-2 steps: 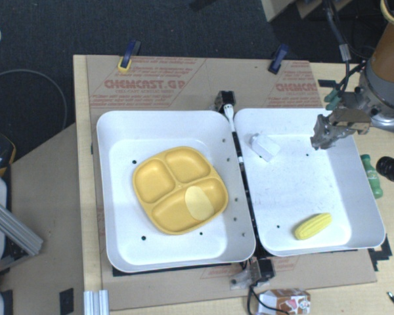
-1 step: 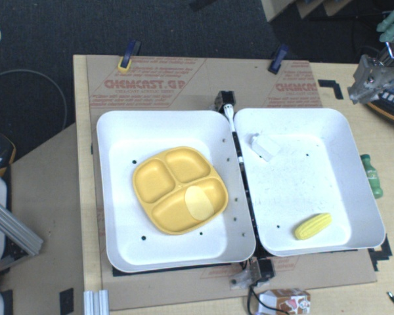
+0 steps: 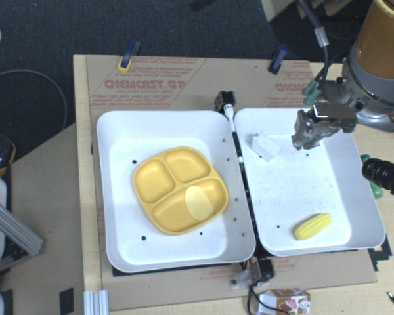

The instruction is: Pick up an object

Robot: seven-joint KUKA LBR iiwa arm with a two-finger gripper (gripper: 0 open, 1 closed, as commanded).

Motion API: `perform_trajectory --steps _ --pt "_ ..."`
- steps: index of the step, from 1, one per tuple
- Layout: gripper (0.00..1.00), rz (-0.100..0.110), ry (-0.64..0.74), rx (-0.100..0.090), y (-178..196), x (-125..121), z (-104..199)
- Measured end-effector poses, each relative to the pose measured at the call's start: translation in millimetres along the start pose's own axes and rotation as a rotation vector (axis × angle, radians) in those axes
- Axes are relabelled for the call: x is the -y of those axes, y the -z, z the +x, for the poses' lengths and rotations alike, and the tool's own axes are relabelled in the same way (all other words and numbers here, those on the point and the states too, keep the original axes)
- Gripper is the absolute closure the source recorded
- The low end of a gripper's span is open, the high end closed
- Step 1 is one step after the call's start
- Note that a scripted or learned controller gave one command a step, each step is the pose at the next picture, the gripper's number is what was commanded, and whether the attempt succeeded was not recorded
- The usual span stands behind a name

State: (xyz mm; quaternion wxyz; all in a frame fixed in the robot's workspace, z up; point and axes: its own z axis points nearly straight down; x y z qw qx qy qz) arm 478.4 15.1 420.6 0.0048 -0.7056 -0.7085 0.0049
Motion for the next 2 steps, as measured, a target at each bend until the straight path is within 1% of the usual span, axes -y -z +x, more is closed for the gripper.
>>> perform_trajectory --steps 1,2 --pt "1.0 -0.003 -0.004 0.0 -73 -1 14" --pt "1.0 -0.027 0.003 -0.004 28 -2 72"
